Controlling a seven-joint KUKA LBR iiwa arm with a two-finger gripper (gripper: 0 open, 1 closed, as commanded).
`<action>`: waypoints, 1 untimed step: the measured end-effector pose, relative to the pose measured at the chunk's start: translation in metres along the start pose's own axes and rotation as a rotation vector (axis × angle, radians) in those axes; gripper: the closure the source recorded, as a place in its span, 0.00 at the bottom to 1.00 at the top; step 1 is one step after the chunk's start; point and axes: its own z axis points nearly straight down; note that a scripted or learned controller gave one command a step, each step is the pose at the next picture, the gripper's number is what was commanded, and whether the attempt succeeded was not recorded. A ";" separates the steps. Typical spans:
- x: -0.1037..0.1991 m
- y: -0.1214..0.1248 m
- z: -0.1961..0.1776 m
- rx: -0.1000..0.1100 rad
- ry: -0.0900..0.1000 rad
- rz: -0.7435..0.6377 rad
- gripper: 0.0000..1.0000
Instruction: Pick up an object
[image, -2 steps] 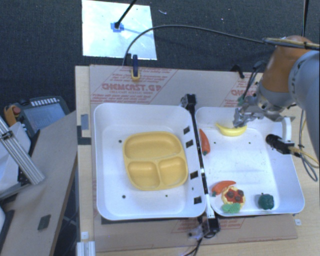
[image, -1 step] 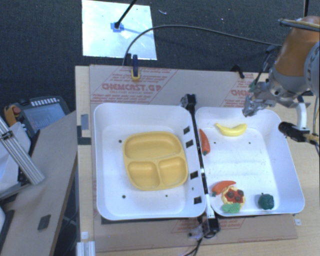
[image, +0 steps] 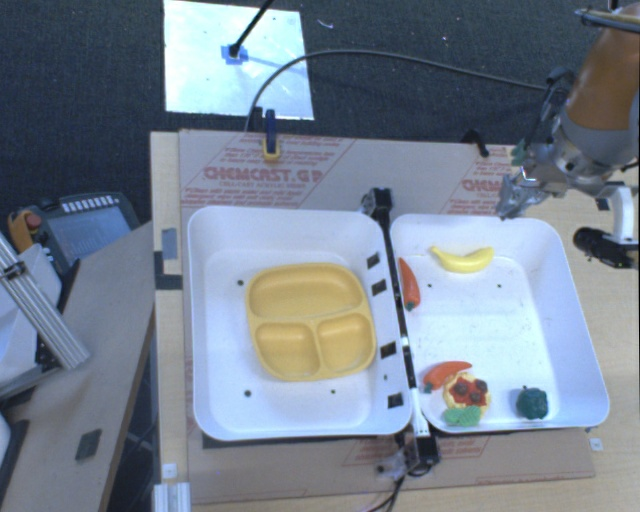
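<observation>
Dark carpet behind, a shiny metal sheet (image: 237, 57) lying on it at the top, and my pale wooden desk (image: 170, 300) below with a printed cardboard sheet (image: 300, 172) spread under the two bins, probably to protect the top. A teach pendant (image: 85, 232) sits off to the left, within reach but out of the work zone.

Camera view, left bin (image: 215, 240): shallow white tray, holding just a yellow plastic divided plate (image: 306, 320) with three compartments, flat in the middle. Nothing lies on the plate.

Right bin (image: 560, 300): that's where the pickable stuff is. Yellow toy banana (image: 462, 259) near the far wall, lying flat, curve sagging toward me. Red-orange toy chili pepper (image: 409, 283) tucked against the left wall by the black divider clips. Along the near wall: a small orange-red toy carrot (image: 446, 373), touching a round multicoloured toy pizza piece (image: 466, 395), and a dark green toy broccoli-like lump (image: 532, 403) apart in the near right corner. The objects are scattered and mostly apart, so I'd guess single grasps are feasible.

The hand (image: 512, 200) hangs over the far rim of the right bin, beyond the banana, carrying nothing that I can see. Fingers too small and blurred here; I cannot tell whether they're spread or pressed together. Grey arm with orange band (image: 600, 80) comes in from the right.

My read: pick not made yet, banana is the nearest candidate.
</observation>
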 end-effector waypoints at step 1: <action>0.000 0.002 -0.050 -0.001 0.000 0.000 1.00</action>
